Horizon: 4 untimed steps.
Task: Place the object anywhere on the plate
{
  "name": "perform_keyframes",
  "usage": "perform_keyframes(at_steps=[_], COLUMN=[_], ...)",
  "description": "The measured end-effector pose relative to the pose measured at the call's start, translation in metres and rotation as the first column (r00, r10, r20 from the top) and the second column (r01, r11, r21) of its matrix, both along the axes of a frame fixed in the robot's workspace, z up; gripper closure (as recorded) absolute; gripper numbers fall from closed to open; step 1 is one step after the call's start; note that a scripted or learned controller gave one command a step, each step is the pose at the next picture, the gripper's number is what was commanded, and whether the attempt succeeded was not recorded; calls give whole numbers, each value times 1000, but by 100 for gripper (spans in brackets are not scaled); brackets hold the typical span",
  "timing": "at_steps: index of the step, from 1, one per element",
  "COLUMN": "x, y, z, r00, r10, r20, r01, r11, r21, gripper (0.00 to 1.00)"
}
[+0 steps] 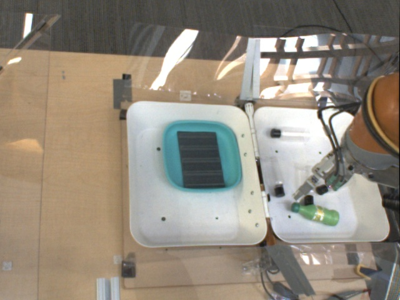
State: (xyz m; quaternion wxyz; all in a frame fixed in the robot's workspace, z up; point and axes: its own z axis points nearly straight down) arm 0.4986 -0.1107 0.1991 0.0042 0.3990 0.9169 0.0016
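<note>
A green bottle [316, 214] with a yellow band lies on its side near the front of the right bin [369, 230]. My gripper [304, 196] hangs just above and behind the bottle's cap end, pointing down and to the left. Nothing can be seen held in it. A teal plate [232, 161] with a dark ridged insert sits in the middle of the left bin [187, 230].
A clear tube with a black cap [287, 132] lies at the back of the right bin. A small black piece [279, 190] rests near that bin's left wall. A raised divider [257, 167] separates the two bins. The arm's orange band [384, 108] reaches in from the right.
</note>
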Motion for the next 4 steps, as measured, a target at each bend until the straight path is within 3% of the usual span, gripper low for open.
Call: perform_keyframes(at_steps=[1,2,3,4], x=[-10,-9,-10,-6], y=[-50,-93,-95,-77], z=[-94,-17,-74,-105], r00=[1000,999,999,1000], r10=[-6,-52,-32,-16], r20=[-4,0,-4,11], r01=[6,52,32,16], r11=[1000,999,999,1000], r21=[0,-2,0,-8], gripper=[0,0,0,0])
